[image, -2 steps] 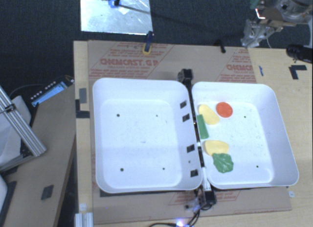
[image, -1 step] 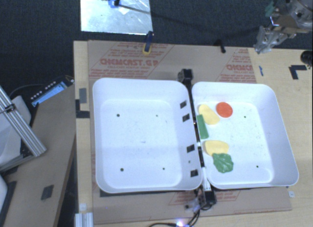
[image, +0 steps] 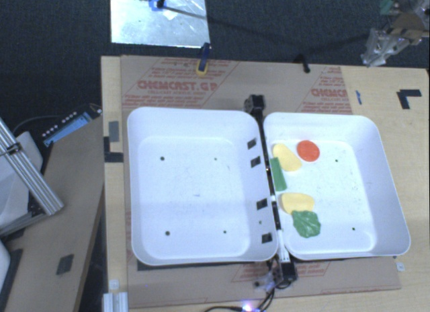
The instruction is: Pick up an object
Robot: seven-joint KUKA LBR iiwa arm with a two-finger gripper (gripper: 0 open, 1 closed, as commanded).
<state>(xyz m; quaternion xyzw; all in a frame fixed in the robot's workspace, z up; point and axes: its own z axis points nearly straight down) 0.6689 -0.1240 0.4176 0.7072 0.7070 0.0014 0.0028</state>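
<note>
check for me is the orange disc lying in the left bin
No, the orange disc lies in the right bin, beside a yellow piece.

My gripper (image: 386, 40) hangs at the upper right of the view, above the dark floor beyond the bench's far edge and well apart from both bins; I cannot make out how its fingers stand. The right bin (image: 376, 169) holds five items along its left side: an orange disc (image: 308, 150) just beside a yellow piece (image: 287, 158), a green bar (image: 277, 174) against the left wall, a second yellow piece (image: 297, 202) nearer the camera, and a green leafy piece (image: 306, 224) touching it. The left bin (image: 195, 183) sits beside it on the cardboard sheet (image: 235, 82).
</note>
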